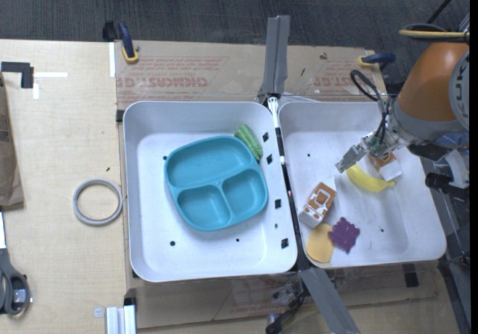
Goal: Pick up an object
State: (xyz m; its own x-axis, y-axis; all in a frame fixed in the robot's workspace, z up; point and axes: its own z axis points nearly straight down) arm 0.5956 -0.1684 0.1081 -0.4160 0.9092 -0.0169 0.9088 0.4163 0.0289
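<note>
From left to right we see the blue divided plate [216, 192] lying in the left bin [142, 198], then in the right bin [418, 243] a small box [317, 204], a purple piece [344, 234] and a banana [370, 180], all resting on the floor, so we judge nothing lifted yet. The arm [429, 97] leans in from the right, its pincer [366, 152] low, just above the banana; we cannot tell how wide it stands.

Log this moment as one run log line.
gripper: low in right bin | nearest: banana | grasp: unconfirmed | left bin: blue tray
</note>
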